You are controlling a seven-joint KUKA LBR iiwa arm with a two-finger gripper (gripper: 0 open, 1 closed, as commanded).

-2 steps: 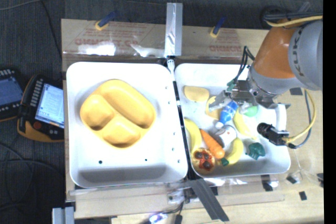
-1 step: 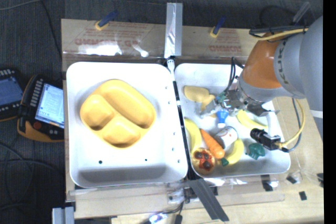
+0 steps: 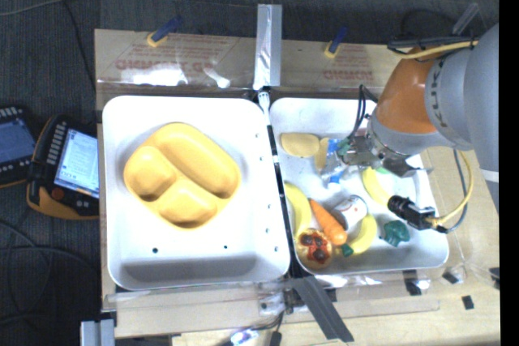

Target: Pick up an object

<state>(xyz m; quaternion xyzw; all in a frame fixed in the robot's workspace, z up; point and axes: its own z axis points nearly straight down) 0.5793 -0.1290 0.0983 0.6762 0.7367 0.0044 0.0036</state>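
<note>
Orange carrot [image 3: 328, 221] lies slantwise in the right bin [image 3: 438, 255], just below-left of the end effector [image 3: 350, 151], whose grip I cannot make out from here.

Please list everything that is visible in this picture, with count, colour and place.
bins: 2, white, side by side on the bench
bread: 1, yellow, in the left bin
bananas: 2 or more, yellow, right bin
carrot: 1, orange, right bin, front
round piece: 1, pale yellow, right bin, back
green toy: 1, dark green, right bin, front right
pendant: 1, orange and black, floor at left
arm: 1, grey with orange band, from the right
gripper: 1, dark, over the right bin
</note>
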